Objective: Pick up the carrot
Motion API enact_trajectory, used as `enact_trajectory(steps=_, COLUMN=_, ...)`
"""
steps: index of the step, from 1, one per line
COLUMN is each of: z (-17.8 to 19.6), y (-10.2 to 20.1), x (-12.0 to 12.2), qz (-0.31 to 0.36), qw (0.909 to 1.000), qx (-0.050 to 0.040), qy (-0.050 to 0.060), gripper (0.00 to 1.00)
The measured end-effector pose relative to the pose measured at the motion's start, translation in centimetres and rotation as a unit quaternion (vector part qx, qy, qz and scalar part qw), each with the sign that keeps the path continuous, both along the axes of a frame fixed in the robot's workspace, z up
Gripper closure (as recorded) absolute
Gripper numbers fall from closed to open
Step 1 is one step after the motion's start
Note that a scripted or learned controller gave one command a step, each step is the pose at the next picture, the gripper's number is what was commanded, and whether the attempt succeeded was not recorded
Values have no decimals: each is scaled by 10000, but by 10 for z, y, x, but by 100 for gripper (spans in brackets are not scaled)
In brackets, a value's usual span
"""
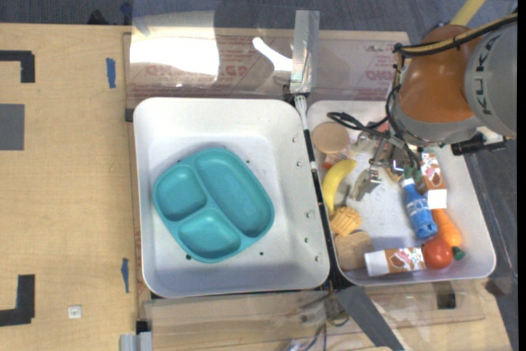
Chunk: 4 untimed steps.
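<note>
Carrot [447, 226] lies along the right wall of the right bin [485, 247], just above a tomato [438, 253] near that bin's front right corner, with a blue bottle [419, 214] touching its left side. Farther back, left of the bottle, the tool [367, 174] hangs over a banana [334, 183], fingers apart, gripping nothing.

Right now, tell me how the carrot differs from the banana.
The carrot is orange and straight; the banana is yellow and curved. The carrot lies near the right bin's right wall, the banana against its left wall. The gripper hangs nearer the banana. Both lie flat in that bin.
</note>
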<state>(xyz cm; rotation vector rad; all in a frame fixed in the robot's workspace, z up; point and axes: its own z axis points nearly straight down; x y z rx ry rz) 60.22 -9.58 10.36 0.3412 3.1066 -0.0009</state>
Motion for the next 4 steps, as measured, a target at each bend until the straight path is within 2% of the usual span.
enact_trajectory(steps=1, z=-4, y=0, x=15, qz=397, qw=9992, qx=-28, qy=-52, gripper=0)
enact_trajectory(steps=2, z=87, y=19, x=-25, qz=6, qw=10000, qx=6, qy=5, gripper=0)
enact_trajectory(steps=3, z=-9, y=-7, x=-84, qz=784, qw=9969, qx=3, qy=11, gripper=0)
enact_trajectory(steps=4, z=-10, y=-56, x=-44, qz=-365, qw=9993, qx=10, qy=-3, gripper=0)
